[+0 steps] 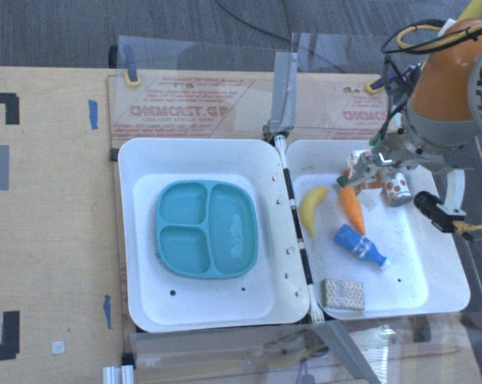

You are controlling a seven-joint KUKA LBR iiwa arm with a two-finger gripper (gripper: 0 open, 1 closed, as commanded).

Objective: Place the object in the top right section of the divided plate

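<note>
Smooth teal 3-section plate

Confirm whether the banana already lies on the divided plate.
No: the banana lies in the right bin, while the divided plate sits in the left bin.

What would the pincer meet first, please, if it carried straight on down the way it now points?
Probably the top end of the orange carrot, which lies just beneath the pincer in the right bin. Depth is hard to judge from this slanted view, so it might reach the bin floor beside it.

A robotics lab; plywood bench with tape marks, two white bins, loose cables.
</note>
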